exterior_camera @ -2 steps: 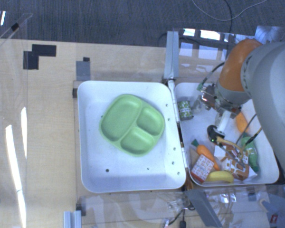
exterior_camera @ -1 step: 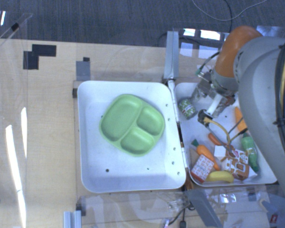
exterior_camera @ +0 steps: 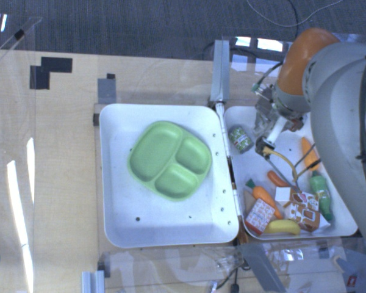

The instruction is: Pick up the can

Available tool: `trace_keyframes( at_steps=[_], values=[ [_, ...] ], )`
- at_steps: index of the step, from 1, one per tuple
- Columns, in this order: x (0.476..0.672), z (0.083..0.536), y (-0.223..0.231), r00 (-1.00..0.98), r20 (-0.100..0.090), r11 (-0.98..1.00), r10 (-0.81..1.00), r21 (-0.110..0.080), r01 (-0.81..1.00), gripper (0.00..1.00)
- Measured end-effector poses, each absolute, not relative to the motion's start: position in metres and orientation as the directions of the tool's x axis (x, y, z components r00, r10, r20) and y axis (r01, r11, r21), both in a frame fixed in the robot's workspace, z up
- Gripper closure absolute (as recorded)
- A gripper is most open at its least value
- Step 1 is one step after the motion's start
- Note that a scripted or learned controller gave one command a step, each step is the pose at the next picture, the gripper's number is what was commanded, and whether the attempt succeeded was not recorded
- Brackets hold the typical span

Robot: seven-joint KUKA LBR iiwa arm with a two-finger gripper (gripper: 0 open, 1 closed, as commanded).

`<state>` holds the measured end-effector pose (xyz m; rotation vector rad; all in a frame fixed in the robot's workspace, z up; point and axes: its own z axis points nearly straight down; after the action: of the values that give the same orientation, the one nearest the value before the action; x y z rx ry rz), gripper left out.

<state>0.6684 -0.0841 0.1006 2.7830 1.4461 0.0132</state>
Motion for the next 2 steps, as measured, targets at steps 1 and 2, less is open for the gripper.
trace_keyframes(
  at_steps=[1, 2],
  values=[
    [0.667, 0.100, -0.085, 0.575, 0.001, -0.575, 0.818, 0.004, 0.818, 0.00],
    [0.669, 0.112, -0.084, 0.569, 0.005, -0.569, 0.822, 0.011, 0.822, 1.00]
  ],
)
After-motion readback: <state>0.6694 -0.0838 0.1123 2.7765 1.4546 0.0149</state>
